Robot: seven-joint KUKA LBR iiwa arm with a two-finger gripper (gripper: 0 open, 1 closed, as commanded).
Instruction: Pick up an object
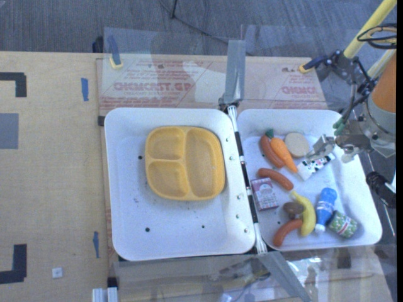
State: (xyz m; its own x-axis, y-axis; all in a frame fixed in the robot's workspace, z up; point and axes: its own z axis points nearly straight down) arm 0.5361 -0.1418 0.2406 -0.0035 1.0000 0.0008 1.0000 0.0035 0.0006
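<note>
Gripper (326, 145) hangs low over the right bin (371, 231); whether its fingers are spread or closed cannot be told. Just beneath lies a small black-and-white carton (315, 164), with a carrot (278, 151) further left.

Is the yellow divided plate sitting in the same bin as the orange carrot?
No, the yellow divided plate lies in the left bin; the orange carrot is in the right bin.

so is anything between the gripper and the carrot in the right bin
Nothing visible does. The gripper hangs over the right bin's upper right part, and the carrot lies to its left in the camera view. Only a round tan piece sits low between them, touching the carrot's far side.
</note>
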